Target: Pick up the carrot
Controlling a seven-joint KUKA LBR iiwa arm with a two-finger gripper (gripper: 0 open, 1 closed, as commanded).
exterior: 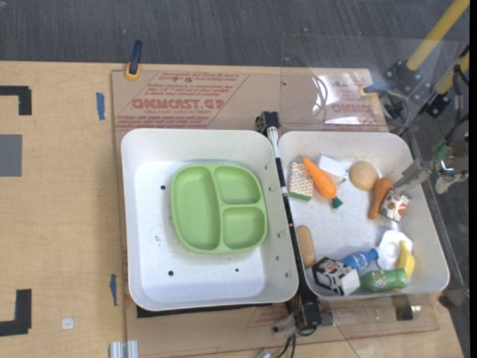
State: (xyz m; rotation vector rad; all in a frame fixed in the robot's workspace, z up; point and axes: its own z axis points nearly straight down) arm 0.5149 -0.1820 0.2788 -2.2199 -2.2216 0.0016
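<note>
The carrot point(322, 178) lies in the right bin point(428, 222), beside a small green-and-white box point(300, 182). The gripper point(414, 173) hangs at that bin's right edge; I cannot tell how its fingers stand. It is not yet over the carrot, so it must go left, then down.

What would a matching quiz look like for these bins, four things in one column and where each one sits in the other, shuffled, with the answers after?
Things:
1. carrot
2. green divided plate
3. green bottle
4. round tan ball

Places:
A. left bin, middle
B. right bin, bottom right corner
C. right bin, upper left, lying slantwise
D. right bin, upper middle, right of the carrot

Pairs: 1-C, 2-A, 3-B, 4-D
</note>
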